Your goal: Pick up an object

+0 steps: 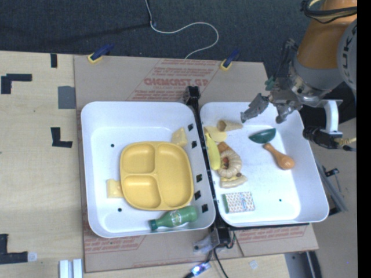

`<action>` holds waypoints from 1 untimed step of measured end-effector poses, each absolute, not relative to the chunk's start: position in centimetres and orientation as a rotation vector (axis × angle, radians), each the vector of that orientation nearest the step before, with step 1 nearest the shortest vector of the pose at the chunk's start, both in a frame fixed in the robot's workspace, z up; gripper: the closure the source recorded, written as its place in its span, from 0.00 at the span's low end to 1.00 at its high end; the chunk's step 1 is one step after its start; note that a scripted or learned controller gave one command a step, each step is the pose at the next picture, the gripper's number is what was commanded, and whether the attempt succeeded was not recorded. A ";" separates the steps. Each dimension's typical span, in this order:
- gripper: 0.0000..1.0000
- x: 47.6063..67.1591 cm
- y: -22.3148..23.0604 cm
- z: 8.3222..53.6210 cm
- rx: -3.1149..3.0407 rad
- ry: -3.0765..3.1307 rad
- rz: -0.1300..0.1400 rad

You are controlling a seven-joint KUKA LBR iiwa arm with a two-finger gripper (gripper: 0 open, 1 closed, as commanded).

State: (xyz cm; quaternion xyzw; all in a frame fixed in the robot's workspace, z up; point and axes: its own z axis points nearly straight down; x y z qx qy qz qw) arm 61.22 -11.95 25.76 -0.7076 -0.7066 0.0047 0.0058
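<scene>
Left bin [95,120]: yellow divided plate [156,175], green bottle [173,219] lying at its front edge. Right bin [301,204]: wooden spoon [272,146] with green bowl, brown handle, lying flat near the back. Gripper [266,112] hangs just above it, fingers [252,110] spread, holding nothing.

Both bins [98,120] were white. The divided plate [156,175] was yellow, the bottle [174,218] green. Below the grey gripper [268,114] lay a teal-bowled, brown-handled spoon [271,143] and a checked packet [239,201].
</scene>
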 end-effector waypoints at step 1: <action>0.00 61.4 -11.9 26.6 -2.219 -2.223 0.001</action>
